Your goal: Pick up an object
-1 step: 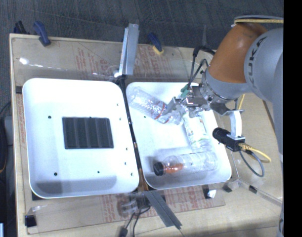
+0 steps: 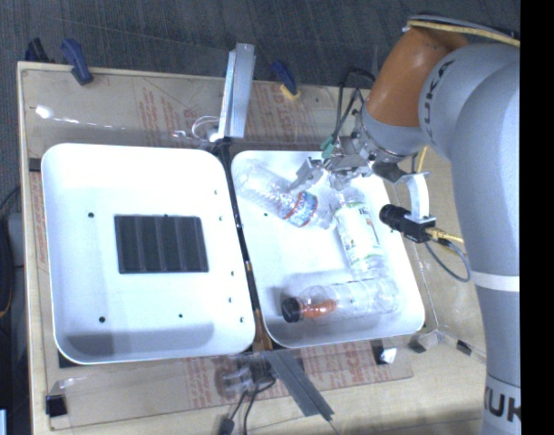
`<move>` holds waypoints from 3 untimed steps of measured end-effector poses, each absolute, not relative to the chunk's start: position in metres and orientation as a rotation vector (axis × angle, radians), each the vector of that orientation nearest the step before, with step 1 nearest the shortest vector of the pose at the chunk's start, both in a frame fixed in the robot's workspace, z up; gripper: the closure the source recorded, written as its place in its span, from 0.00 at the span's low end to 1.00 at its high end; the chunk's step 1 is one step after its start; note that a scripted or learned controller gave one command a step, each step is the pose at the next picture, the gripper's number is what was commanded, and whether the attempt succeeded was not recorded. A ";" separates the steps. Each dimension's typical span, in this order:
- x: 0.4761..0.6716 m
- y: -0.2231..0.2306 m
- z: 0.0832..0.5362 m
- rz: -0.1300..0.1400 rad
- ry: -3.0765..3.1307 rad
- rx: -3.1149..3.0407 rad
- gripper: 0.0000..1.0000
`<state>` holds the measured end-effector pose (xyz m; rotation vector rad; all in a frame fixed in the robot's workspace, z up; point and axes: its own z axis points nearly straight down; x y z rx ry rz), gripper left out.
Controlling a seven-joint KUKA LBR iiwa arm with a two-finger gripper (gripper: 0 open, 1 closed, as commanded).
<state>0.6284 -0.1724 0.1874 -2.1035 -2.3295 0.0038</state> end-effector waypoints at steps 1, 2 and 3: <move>0.640 -0.157 0.119 -0.012 -2.337 -2.115 0.00; 0.619 -0.151 0.095 -0.001 -2.343 -2.097 0.00; 0.590 -0.156 0.095 -0.003 -2.409 -2.022 0.00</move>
